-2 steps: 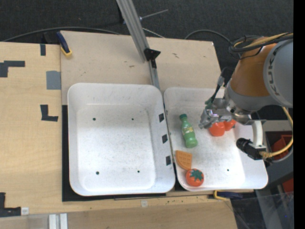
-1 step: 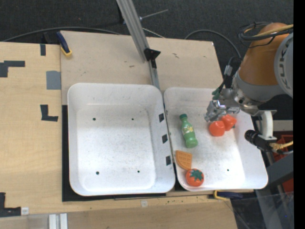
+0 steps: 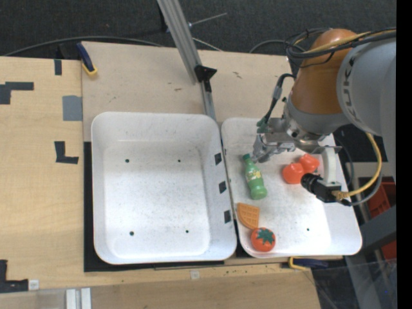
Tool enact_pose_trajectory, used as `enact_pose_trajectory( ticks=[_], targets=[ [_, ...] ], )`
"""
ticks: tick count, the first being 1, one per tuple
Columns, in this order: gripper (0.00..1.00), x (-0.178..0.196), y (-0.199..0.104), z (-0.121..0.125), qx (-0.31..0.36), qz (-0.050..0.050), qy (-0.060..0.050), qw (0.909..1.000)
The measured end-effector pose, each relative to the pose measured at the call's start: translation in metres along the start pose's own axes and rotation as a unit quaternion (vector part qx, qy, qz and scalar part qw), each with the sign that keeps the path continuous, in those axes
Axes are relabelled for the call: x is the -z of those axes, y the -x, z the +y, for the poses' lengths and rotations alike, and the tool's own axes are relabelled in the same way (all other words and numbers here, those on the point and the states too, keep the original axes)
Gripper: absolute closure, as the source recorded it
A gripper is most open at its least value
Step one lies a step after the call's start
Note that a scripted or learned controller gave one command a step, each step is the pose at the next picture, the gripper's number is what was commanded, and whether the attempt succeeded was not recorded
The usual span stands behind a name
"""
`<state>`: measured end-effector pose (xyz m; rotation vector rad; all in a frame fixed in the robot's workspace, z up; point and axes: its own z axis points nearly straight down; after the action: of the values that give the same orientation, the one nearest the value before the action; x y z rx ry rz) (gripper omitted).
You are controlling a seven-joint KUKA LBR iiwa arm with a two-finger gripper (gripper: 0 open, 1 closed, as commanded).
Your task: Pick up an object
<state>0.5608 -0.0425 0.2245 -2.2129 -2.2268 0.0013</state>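
Gripper (image 3: 265, 148) low in right bin (image 3: 335, 234), just above cap end of green bottle (image 3: 254, 179); finger opening cannot be judged from here, nothing visibly held; advise centring across bottle's narrow width before closing.

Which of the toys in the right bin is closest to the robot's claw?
The green bottle: its cap end lies right below the gripper. The other toys lie farther off.
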Motion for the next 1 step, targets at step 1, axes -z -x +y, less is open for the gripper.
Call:
enact_pose_trajectory(
  ticks=[1],
  targets=[
    [1.00,0.0089,-0.0497,0.0066,0.000,0.000,0.000,1.0000]
  ],
)
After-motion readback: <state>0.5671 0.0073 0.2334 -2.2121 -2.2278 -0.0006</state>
